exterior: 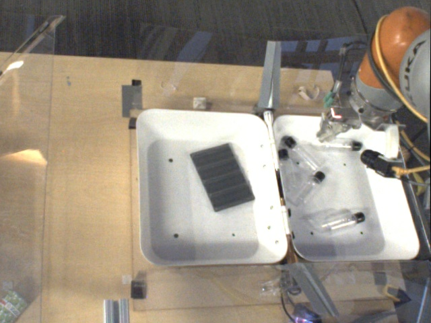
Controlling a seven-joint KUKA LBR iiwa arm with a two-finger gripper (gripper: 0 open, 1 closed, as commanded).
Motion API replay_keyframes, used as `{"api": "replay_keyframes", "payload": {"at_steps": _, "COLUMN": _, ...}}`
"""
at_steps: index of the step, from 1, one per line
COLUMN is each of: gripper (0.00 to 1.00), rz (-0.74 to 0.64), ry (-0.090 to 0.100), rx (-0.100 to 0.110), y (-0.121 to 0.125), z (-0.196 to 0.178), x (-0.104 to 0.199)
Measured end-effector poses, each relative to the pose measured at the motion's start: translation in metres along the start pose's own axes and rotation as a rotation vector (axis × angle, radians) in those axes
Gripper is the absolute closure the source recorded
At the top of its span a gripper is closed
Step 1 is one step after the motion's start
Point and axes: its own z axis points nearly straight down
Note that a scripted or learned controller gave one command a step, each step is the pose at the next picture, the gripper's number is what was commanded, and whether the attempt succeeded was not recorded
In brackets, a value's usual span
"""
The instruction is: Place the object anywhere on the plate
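Observation:
A dark grey ridged plate [222,176] lies flat and slightly turned in the middle of the left bin [144,200]. Several clear plastic vials with black caps lie in the right bin [397,244]. One vial [301,155] is near the back left corner, a second vial [307,184] lies just in front of it, and a third vial [339,220] rests toward the front. My gripper [329,131] hangs over the back edge of the right bin, right of the nearest vial and apart from it. Nothing shows in its grasp.
A grey metal post [271,79] stands behind the gap between the two bins. Small black blocks [137,85] sit on the wooden bench by the left bin's corners. The arm's orange band [397,36] fills the upper right.

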Motion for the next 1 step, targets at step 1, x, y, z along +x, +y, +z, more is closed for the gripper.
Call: {"api": "replay_keyframes", "payload": {"at_steps": 1, "gripper": 1.0, "rz": 0.389, "ry": 0.0, "rx": 0.0, "y": -0.0075, "z": -0.0494, "x": 0.0028}}
